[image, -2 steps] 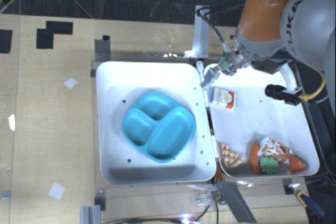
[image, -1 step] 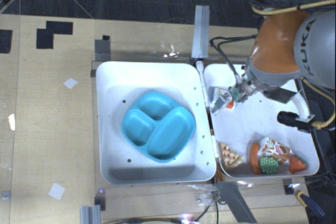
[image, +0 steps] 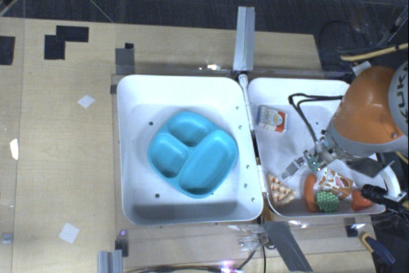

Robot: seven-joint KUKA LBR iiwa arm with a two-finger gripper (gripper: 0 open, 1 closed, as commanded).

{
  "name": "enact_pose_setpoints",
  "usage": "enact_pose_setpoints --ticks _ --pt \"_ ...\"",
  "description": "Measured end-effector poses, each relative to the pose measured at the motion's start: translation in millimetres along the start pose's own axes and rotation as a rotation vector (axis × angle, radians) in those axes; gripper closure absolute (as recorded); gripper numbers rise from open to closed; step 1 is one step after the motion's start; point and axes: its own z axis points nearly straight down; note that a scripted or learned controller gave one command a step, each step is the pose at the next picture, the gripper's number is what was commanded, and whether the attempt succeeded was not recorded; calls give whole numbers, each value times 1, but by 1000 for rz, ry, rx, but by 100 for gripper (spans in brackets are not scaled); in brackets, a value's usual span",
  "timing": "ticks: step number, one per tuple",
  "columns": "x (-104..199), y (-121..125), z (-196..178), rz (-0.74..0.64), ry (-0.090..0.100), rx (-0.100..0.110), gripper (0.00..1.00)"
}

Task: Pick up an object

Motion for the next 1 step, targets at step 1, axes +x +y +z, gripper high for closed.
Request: enact_pose_setpoints --ticks 1 --pt "22 11 -93 -212 -4 -4 0"
